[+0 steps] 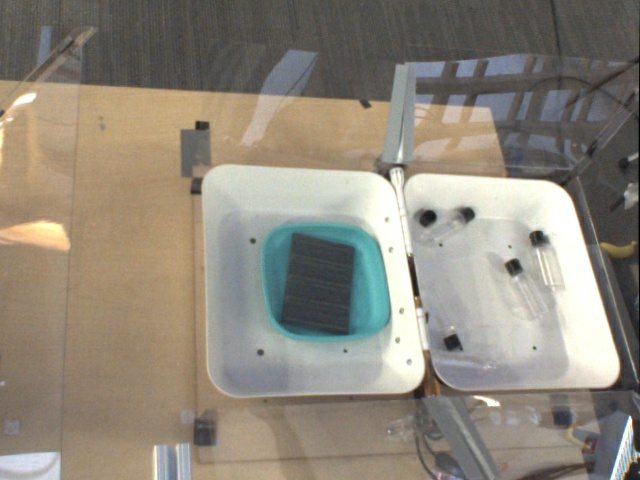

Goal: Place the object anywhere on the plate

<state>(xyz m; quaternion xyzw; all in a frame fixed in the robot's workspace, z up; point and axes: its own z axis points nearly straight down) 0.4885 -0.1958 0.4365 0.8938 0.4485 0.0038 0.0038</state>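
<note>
Two white bins sat side by side on the bench (110, 268). Left bin (230, 358) held a teal plate (272, 268) with a dark ribbed block (320, 284) lying flat across its middle, tilted slightly off square. Right bin (590, 358) held several clear vials with black caps: a pair (445, 218) near its upper left corner, one (545, 260) toward the right wall, one (517, 273) mid-bin, and a loose-looking black cap (452, 342) low on the left.

Gripper state could not be told from this camera view.

Judgement: the block looked to be the task's thing, and it already rested on the plate, inside the rim on all sides. Placement step appeared done; if so, the next move called for nothing more than keeping clear of the left bin.

Edges and room: plate stood near the divider between bins, with bare white floor to its left and below. Block's corners came close to the plate's rim at top and bottom, so little margin there. Right bin offered open floor centre and lower right.
</note>
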